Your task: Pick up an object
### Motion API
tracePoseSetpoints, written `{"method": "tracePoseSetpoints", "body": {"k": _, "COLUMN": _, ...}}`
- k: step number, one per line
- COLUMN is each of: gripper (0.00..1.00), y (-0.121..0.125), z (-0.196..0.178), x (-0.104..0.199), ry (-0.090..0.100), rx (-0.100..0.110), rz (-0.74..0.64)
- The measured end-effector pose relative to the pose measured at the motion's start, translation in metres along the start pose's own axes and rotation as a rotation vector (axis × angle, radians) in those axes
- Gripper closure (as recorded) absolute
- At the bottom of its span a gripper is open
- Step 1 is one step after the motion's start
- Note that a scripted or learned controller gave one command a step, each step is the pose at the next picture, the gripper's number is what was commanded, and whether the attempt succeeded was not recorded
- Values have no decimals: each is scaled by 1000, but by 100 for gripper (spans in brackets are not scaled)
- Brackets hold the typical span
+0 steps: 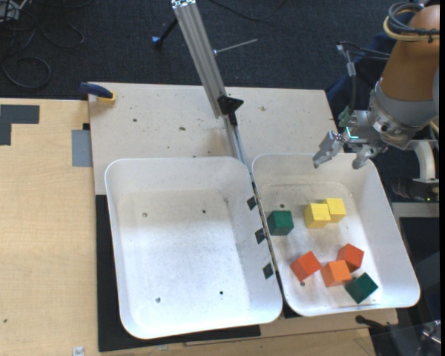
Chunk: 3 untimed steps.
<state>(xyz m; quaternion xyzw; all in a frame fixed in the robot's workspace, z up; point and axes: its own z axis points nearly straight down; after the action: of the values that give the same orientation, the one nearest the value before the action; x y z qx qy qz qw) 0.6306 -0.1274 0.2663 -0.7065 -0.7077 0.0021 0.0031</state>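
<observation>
The dark green cube (361,287) lies at the near edge of the right bin (389,213) beside orange cubes (337,272), while the claw (342,153), spread and holding nothing, hangs above the far edge, so it should descend straight over one separate cube.

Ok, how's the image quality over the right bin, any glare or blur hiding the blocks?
Camera view: lighting is even and the right bin shows no glare; the two yellow blocks and the green block read sharp with soft, short shadows; the gripper above the bin's far rim is slightly soft.
</observation>
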Motion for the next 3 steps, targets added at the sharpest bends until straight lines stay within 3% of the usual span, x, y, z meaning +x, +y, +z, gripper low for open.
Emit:
{"method": "tracePoseSetpoints", "body": {"k": 1, "gripper": 0, "y": 1, "z": -3, "x": 0, "ry": -1, "rx": -5, "rz": -1}}
{"method": "tracePoseSetpoints", "body": {"k": 3, "gripper": 0, "y": -1, "z": 107, "x": -6, "ry": 0, "rx": 3, "rz": 2}}
